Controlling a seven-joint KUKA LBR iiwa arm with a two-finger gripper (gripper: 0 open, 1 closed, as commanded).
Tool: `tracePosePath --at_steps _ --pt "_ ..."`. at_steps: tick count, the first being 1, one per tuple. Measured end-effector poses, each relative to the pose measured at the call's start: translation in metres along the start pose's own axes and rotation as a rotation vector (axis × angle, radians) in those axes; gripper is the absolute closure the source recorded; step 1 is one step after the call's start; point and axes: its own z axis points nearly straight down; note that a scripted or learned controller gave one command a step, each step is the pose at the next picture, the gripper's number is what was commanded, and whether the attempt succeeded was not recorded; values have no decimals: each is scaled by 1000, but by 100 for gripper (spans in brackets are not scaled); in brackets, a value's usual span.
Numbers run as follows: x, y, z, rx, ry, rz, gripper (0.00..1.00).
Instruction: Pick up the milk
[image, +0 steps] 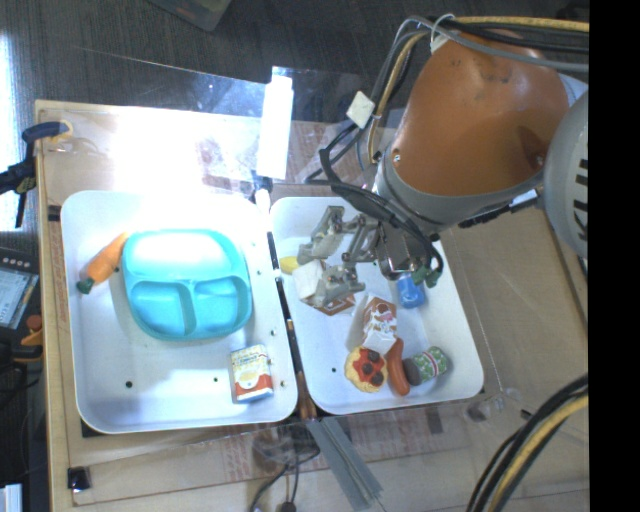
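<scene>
Gripper (335, 262) low in the right bin (455, 345), upper-centre of frame; cannot tell its state, metal parts overlap clutter. Milk carton (380, 322), small, boxy, red-white, lies just below it, mid-bin, crowded by the pizza slice (366, 368), hot dog (398, 368) and blue cup (410, 292). Left bin (100, 395) holds a glossy blue divided plate (190, 283), carrot (102, 262) by the left wall, juice box (252, 373) near the bottom edge; open floor lower-left.

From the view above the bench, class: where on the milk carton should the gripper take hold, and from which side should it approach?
Probably from straight above, closing across the narrow width of the milk carton. It seems to lie flat in the right bin, long axis running toward the pizza slice, so its two long edges are the likeliest faces to pinch. The hot dog and the blue cup crowd its ends.
</scene>
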Motion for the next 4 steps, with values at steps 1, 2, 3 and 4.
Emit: tracePosePath --at_steps 1,2,3,4 --pt "-34 64 -35 0 -1 -186 100" --pt "9 133 16 -1 4 -410 100" --pt "-87 201 35 -2 2 -656 100" --pt "-74 211 5 -2 -1 -894 100"
